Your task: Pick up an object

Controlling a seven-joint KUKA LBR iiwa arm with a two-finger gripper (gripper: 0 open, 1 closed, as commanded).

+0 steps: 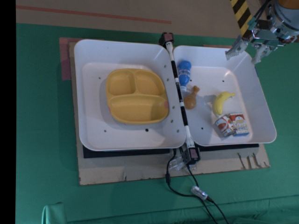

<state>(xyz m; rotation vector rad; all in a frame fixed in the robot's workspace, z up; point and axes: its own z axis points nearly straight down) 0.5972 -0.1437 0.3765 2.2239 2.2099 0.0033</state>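
The right bin (250, 85) holds a yellow banana (221, 101), a brown drumstick (191, 98), a blue-capped bottle (184, 73) against the divider and a red, white and orange carton (232, 124) near the front. My gripper (245, 52) hangs above the bin's far right corner, open, with nothing between its fingers. It stands well above and behind the banana.
The left bin (88, 106) carries a yellow divided plate (136, 95). A black-and-white bar (179, 92) runs between the bins. Cables (187, 181) trail off the front of the cardboard base. A yellow-and-black striped strip (239, 6) lies at the back right.
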